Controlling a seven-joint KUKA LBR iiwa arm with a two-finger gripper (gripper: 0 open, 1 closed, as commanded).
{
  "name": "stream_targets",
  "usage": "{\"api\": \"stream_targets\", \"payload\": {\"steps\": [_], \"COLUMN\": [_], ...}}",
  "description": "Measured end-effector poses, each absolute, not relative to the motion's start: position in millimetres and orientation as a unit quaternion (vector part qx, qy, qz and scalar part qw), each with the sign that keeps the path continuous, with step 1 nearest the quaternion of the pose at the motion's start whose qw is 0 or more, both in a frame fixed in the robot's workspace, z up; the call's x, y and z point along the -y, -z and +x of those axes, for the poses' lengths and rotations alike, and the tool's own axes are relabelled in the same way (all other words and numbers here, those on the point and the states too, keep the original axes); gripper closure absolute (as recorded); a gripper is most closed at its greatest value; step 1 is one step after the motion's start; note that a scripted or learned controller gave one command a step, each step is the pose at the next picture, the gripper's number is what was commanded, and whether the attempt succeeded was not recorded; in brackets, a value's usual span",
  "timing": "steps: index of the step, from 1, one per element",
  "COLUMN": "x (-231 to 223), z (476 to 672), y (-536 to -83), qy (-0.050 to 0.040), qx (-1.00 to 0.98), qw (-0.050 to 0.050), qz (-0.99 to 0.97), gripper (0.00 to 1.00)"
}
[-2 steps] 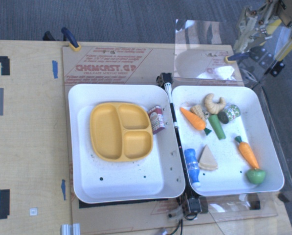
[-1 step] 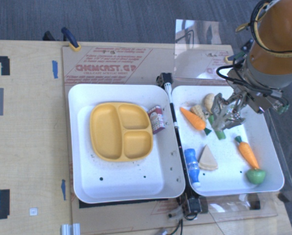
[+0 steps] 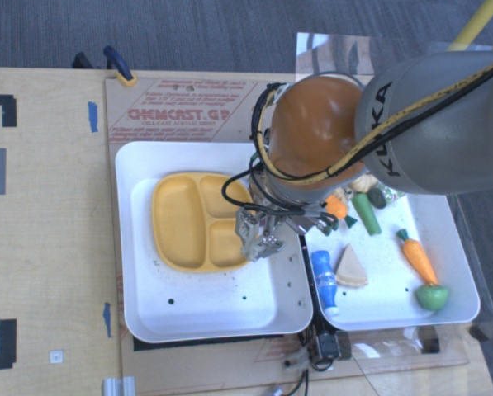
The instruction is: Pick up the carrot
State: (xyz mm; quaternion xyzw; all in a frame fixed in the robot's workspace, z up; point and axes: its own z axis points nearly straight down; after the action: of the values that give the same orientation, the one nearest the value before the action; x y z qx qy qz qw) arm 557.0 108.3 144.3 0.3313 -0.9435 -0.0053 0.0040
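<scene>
Looming over the left bin's yellow tray (image 3: 188, 221), the claw (image 3: 258, 242) hangs with grip unreadable, while the carrot (image 3: 416, 256) lies well right, slanting toward the right bin's near corner.

glossy white plastic bins (image 3: 196, 320); matt yellow plastic tray (image 3: 180, 213); shiny orange wrist band (image 3: 312, 126).

- Two white bins: left bin (image 3: 147, 304), right bin (image 3: 461, 279).
- One yellow divided tray (image 3: 180, 221).
- One carrot (image 3: 417, 258).
- One green ball-like thing (image 3: 432, 297).
- One blue bottle (image 3: 324, 279).
- One tan wedge (image 3: 351, 268).
- One green stick-shaped thing (image 3: 366, 213).
</scene>
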Motion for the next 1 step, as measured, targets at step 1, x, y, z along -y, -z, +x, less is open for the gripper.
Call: {"api": "stream_targets", "payload": {"steps": [1], "x": [-102.0], "z": [562.5], "y": [-151.3], "qy": [0.0014], "qx": [0.945], "qw": [-0.003], "qz": [0.326], "gripper": [0.0]}}
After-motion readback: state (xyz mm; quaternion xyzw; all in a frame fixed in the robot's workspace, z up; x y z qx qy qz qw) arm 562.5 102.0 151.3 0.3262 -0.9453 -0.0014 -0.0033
